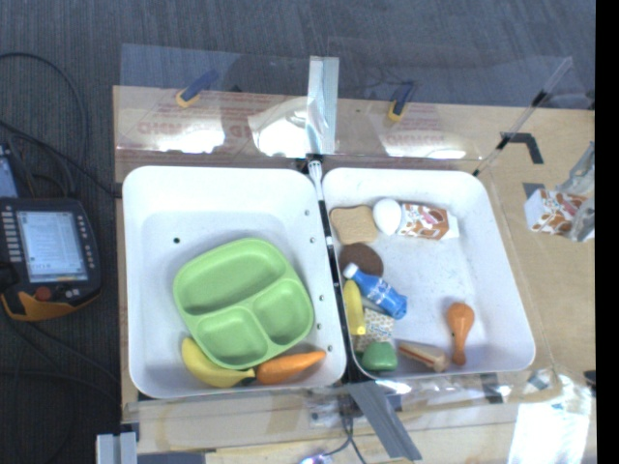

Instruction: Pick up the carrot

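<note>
The carrot (290, 364) is orange and tapered. It lies on its side in the left bin (155, 220), against the front wall, with its tip pointing right. It touches the front rim of a green divided plate (244, 300). A yellow banana (211, 366) lies just left of it, partly under the plate's edge.
The right bin (484, 259) holds a blue bottle (379, 294), a brown round piece (361, 257), a white egg (387, 216), a printed packet (426, 222), a green item (379, 356) and an orange drumstick shape (459, 327). A printed carton (553, 211) sits on the bench at the right.
</note>
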Available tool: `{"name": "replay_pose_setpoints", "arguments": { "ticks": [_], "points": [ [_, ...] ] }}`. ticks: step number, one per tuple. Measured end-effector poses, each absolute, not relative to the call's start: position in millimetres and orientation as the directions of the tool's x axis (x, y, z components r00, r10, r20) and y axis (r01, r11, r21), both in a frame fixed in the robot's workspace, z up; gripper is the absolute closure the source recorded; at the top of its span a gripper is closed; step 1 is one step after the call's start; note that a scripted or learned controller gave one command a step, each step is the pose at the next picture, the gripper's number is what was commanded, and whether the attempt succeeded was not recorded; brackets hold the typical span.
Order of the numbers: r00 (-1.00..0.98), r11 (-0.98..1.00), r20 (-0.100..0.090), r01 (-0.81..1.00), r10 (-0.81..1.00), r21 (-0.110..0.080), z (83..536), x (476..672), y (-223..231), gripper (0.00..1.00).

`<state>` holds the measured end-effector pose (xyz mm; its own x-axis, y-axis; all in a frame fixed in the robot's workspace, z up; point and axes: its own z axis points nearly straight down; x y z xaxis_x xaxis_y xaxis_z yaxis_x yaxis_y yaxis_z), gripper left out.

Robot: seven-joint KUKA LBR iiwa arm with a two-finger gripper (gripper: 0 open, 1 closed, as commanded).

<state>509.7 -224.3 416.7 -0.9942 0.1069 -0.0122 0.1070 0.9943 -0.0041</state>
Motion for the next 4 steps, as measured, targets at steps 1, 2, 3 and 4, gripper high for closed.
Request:
{"name": "replay_pose_setpoints", "arguments": {
  "ticks": [1,2,3,4],
  "points": [
    [-0.998,0.998,0.011,0.067,0.067,0.004,313.6,558.3,-221.4,1.00],
    [-1.000,1.000,-0.004,0.007,0.007,-0.002,335.6,559.3,-222.7,1.00],
    [-0.989,0.989,0.000,-0.149,-0.149,0.000,293.9,495.7,-223.5,1.00],
    [-0.995,0.995,-0.002,-0.100,-0.100,0.001,284.9,552.8,-195.6,1.00]
  ]
}}
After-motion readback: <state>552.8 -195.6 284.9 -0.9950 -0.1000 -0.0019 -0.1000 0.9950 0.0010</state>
